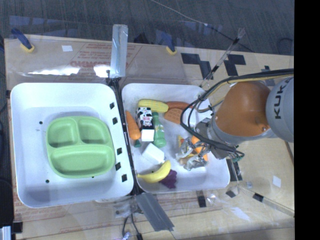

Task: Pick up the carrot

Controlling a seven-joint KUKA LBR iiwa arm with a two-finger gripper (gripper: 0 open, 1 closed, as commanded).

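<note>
Camera view: the carrot [132, 126] lies along the left wall of the right bin [220, 181], beside a small milk carton [146, 120]. The pincer [196, 149] hangs low over crinkled wrappers; its opening cannot be told.

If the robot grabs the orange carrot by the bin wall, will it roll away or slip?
The carrot looks long, rounded and smooth, so it could roll or slip between fingers. It lies against the right bin's left wall, which may stop it rolling that way but crowds a grasp. It looks like stiff toy plastic, probably light.
</note>
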